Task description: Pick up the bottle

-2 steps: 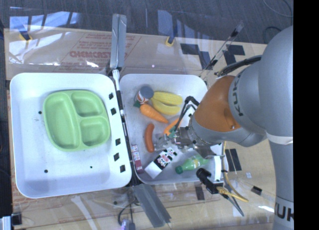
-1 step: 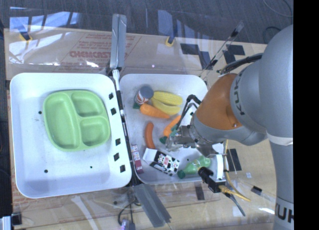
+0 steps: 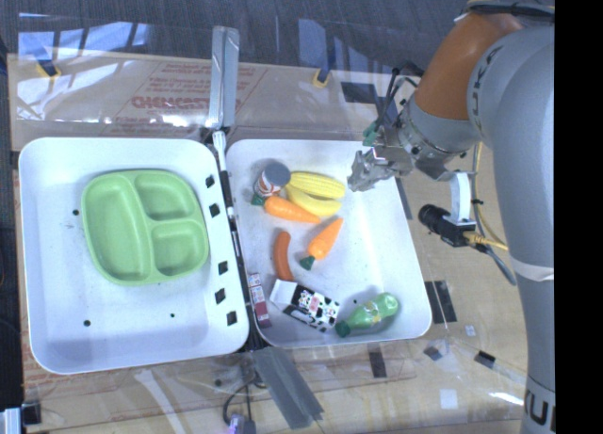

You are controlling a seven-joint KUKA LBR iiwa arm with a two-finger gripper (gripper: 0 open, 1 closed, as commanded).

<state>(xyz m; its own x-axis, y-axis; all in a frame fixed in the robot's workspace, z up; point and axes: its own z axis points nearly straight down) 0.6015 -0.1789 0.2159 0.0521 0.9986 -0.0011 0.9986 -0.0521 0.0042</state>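
Near the front right corner of the right bin (image 3: 405,234) lies the green bottle (image 3: 369,314), on its side, touching nothing but a black-and-white carton (image 3: 309,307) just beside its cap end. Farther back sit two carrots (image 3: 323,239), a sausage (image 3: 283,255), bananas (image 3: 316,190) and a small can (image 3: 272,178). The gripper (image 3: 366,172) hovers over the bin's far right edge, well apart from the bottle; whether it is spread or pressed together cannot be told. A green divided plate (image 3: 144,225) occupies the left bin (image 3: 47,319).
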